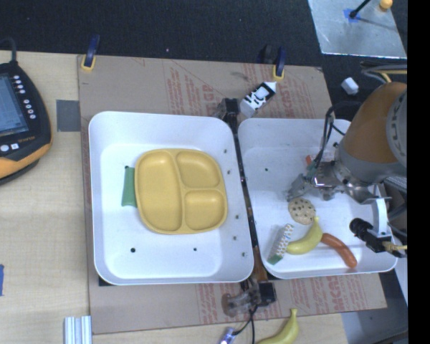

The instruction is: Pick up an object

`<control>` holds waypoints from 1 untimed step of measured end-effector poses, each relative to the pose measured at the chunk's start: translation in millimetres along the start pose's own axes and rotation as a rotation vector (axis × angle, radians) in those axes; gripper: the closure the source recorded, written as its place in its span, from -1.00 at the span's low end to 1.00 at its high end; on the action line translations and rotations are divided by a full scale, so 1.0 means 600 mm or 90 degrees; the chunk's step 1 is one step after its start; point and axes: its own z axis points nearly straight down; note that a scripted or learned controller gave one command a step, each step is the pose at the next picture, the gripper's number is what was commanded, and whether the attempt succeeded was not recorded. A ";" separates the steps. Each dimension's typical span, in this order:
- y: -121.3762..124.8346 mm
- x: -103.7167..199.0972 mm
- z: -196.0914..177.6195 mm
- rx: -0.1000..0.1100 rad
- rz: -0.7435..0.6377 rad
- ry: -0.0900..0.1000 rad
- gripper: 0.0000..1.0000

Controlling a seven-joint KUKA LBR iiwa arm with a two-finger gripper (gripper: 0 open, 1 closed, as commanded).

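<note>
The right bin (pixel 272 131) holds a round speckled cookie (pixel 301 209), a yellow banana (pixel 306 240), an orange-red sausage (pixel 339 249) and a small white and green ridged piece (pixel 280 244), all near its front edge. My gripper (pixel 306 185) hangs low over the middle of this bin. It is just above and behind the cookie, at the end of the grey arm with its orange band (pixel 376 120). I see nothing held in it.
The left bin (pixel 107 192) holds a yellow divided plate (pixel 180 190) with a green flat piece (pixel 128 186) poking out at its left. A control pendant (pixel 11 120) lies far left. A second banana (pixel 283 330) lies outside the bins at the front.
</note>
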 end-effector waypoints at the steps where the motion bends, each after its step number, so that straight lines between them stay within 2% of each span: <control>1: 0.103 0.017 -0.008 -0.001 0.000 0.000 -1.00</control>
